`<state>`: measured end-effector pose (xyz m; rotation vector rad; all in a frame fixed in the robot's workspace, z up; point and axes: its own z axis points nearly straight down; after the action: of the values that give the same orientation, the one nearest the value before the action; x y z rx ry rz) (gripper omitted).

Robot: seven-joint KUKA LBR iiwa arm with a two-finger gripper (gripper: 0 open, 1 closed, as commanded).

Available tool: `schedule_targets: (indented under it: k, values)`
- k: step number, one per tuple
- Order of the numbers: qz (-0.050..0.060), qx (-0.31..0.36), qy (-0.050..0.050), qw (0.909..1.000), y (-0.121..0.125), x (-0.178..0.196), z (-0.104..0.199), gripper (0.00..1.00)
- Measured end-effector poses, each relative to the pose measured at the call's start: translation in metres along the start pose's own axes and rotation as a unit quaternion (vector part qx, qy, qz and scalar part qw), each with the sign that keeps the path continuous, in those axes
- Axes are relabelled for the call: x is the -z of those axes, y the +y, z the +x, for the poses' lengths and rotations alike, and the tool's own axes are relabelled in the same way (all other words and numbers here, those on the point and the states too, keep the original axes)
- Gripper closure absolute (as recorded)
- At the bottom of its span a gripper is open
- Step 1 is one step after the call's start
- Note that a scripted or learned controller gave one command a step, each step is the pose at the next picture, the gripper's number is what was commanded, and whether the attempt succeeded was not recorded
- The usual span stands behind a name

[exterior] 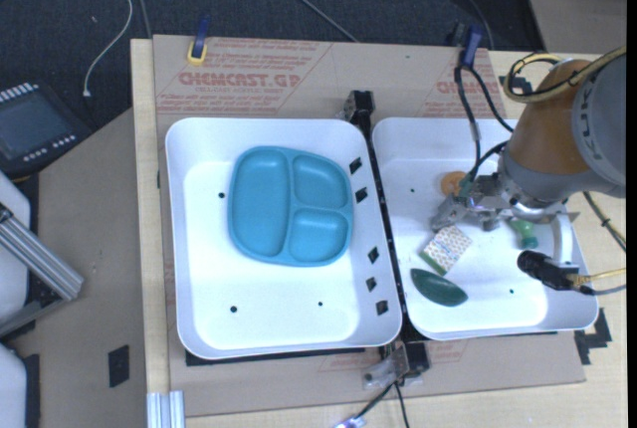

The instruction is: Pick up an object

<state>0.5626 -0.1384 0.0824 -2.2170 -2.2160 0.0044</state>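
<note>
Low in the right bin (498,317), jaws (460,215) (spread not discernible from above) just over a patterned packet (447,248). Dark green object (439,289) beside the packet, nearer the front wall. Small orange piece (454,183) behind. Blue divided plate (291,205) in the left bin (199,247).

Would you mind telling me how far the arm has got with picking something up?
Nothing looks lifted yet. The claw is low in the right bin, beside the patterned packet, with the dark green object lying nearby. Grasping and raising an item remain.
</note>
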Motion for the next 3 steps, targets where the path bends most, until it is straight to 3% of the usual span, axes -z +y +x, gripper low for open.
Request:
schedule_targets:
  k: [1,3]
  values:
    - [-0.004,0.0,-0.001,1.0,0.002,0.015,0.0,1.0]
    - [-0.006,0.001,-0.002,1.0,-0.007,0.118,0.009,1.0]
